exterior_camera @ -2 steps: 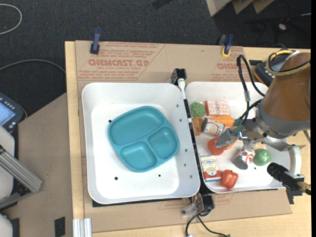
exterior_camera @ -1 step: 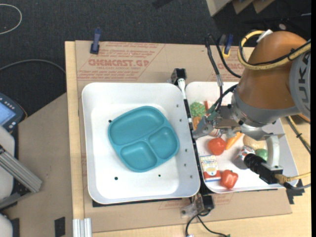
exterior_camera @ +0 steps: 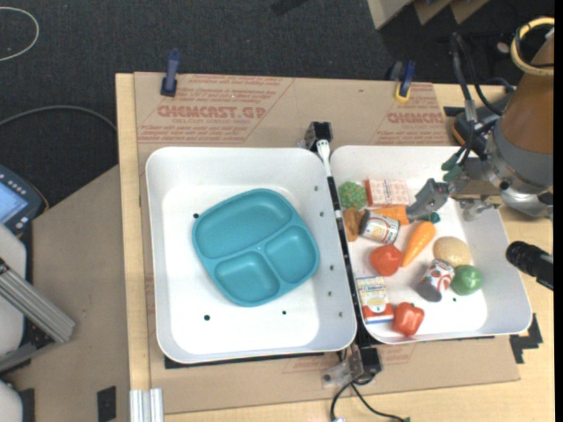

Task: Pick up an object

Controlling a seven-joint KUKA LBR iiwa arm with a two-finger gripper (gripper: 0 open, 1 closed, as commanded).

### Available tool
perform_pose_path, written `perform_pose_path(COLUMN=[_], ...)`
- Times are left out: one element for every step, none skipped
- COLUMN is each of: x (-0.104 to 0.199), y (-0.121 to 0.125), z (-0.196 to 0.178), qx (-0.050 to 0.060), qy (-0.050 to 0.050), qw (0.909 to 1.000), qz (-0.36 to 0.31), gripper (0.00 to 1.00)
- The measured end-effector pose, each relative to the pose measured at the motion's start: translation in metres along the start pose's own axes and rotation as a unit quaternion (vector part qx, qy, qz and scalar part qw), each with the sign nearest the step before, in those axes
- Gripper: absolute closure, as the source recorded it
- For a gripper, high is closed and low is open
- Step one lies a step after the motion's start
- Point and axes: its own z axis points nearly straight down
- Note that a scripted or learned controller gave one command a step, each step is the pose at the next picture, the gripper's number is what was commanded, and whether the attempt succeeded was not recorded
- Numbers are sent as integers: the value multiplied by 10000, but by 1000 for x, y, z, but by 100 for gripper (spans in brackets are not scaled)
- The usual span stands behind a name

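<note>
End effector (exterior_camera: 428,202) just above carrot (exterior_camera: 419,242), prob. apart.

The cardboard sheet (exterior_camera: 220,104) under the bins bears red print reading roughly "CHEMCAST G P" at its upper left, repeated and partly cut off at its upper right. The labels on the small packages are too small to read.

I see the left bin (exterior_camera: 167,236) holding a teal divided plate (exterior_camera: 254,246), lying flat near its middle. A cardboard sheet (exterior_camera: 220,108) covers the worktop, with a blue clamp (exterior_camera: 169,74) and a yellow clamp (exterior_camera: 405,81) at its far edge.
</note>
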Motion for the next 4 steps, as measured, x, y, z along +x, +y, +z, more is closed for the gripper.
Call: perform_pose_path(x=[16,83,78,145], y=[-32,-28,-28,-27], z=[108,71,62,-45], qx=[97,7,9,-37], qy=[36,35,20,47], qw=[9999,10000,10000,9999], qz=[-30,-78,-41,-89], gripper=[0,0,100,100])
